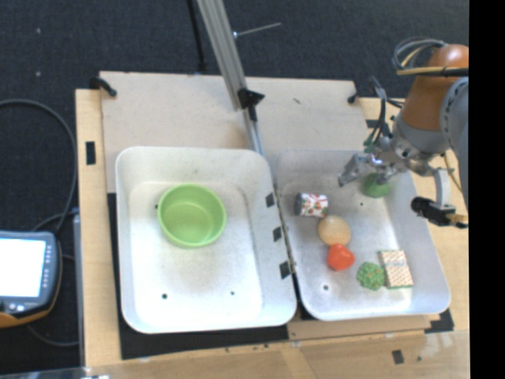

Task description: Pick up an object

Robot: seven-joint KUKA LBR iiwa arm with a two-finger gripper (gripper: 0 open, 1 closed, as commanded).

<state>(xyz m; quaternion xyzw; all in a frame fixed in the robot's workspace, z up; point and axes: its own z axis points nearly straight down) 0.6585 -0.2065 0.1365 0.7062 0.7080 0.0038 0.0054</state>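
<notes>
My gripper (372, 170) hangs over the back right part of the right bin (418, 235), coming in from the right. Just below it lies a green object (377, 185), partly hidden by the gripper; I cannot see whether they touch. Further forward in this bin lie a small patterned can (313, 204) on its side, a beige ball (334, 230), a red object (340, 257), a green bumpy object (369, 275) and a patterned block (395, 268).
The left bin (142, 290) holds a green bowl (192, 215), upright, left of its middle. A slanted metal pole (229, 54) runs down to the back where the two bins meet. A screen device (24, 275) lies off the bench at the left.
</notes>
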